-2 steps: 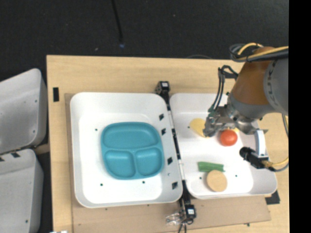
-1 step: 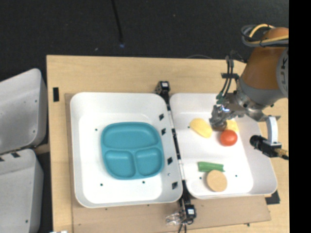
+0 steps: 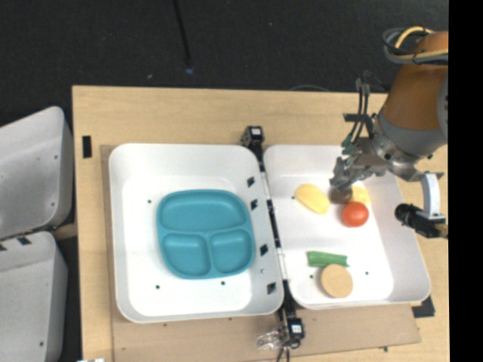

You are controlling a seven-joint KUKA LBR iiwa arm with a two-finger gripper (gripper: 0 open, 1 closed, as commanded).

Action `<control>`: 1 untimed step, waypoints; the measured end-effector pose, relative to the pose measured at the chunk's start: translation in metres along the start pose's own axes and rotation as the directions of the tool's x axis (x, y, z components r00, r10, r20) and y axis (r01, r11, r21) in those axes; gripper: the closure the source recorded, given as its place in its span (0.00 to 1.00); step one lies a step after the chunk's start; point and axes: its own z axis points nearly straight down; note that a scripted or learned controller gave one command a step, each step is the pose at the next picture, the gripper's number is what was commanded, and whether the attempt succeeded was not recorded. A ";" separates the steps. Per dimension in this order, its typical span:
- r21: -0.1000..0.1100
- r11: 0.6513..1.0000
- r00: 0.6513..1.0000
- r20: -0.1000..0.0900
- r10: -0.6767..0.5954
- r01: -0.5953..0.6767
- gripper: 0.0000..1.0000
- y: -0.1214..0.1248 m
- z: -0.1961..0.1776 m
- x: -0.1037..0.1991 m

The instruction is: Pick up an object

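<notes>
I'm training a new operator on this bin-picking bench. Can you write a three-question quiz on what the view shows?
1. True or false: the teal plastic divided tray lies in the left white bin.
2. Which item lies nearest the gripper: (a) round tan disc, (b) red round tomato-like toy, (c) the tray?
3. Fill in: the green flat piece lies just above the ____ in the view.

Key: 1 true; 2 b; 3 tan disc.
</notes>
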 end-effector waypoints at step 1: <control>0.004 1.000 1.000 -0.001 -0.002 0.002 1.00 -0.011 0.011 0.055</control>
